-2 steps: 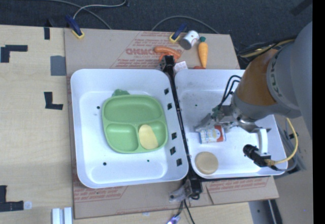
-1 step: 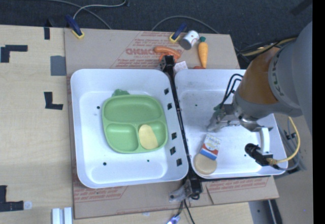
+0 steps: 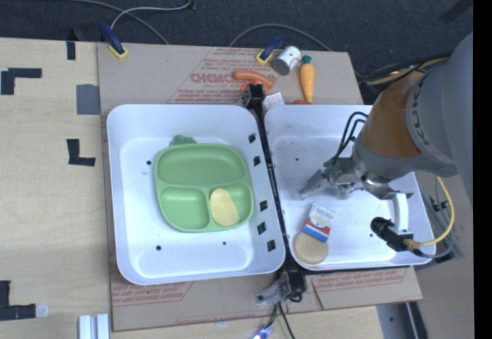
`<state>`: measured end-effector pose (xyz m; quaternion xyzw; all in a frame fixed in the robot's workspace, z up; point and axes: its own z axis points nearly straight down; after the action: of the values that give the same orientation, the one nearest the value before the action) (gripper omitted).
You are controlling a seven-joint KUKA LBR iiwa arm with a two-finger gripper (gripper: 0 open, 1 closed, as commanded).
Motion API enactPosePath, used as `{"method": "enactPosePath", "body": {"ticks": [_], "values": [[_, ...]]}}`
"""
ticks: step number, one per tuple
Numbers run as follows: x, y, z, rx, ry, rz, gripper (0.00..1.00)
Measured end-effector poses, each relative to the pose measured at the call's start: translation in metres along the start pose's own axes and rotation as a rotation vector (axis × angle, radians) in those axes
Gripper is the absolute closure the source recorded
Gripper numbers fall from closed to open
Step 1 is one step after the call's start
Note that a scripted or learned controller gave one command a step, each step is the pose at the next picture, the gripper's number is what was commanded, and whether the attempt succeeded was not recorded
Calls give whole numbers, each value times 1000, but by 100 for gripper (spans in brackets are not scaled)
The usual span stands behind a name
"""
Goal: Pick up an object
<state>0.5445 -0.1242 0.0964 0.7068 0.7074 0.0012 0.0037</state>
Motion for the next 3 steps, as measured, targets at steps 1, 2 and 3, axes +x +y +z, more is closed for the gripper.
{"method": "enactPosePath", "body": {"ticks": [1,2,3], "values": [[29,74,11,2,2,-2,0],[30,124,12,5,2,-1,0],[29,124,12,6,1,-2,0]]}}
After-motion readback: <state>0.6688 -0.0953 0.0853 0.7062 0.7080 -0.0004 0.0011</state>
